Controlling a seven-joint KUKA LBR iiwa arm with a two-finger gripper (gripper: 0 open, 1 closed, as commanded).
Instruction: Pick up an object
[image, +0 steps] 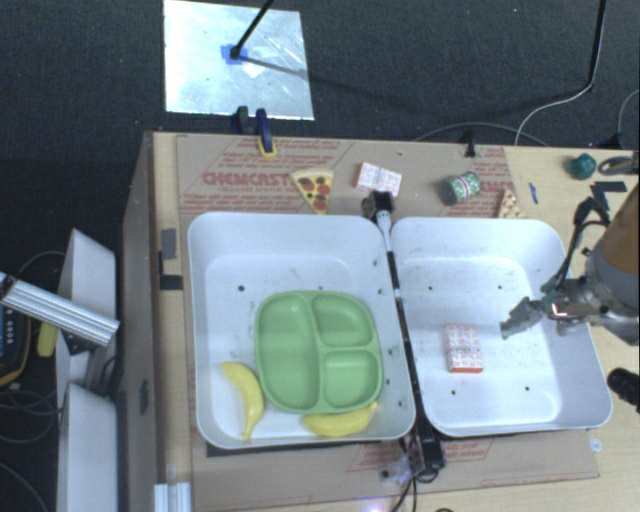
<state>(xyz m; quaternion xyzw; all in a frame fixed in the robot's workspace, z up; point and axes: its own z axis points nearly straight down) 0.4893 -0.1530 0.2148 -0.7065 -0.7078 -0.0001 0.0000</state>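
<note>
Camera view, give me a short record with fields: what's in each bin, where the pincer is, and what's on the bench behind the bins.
left bin: green divided plate, two bananas, one at the plate's left, one at its front edge
right bin: small red-and-white packet, lying flat
pincer: above the right bin, to the right of the packet, apart from it, holding nothing
bench behind bins: pizza slice toy, white card, small green can
task status: no object lifted yet

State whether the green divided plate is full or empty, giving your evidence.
Empty: the green divided plate shows bare compartments; the bananas lie beside it.
</note>
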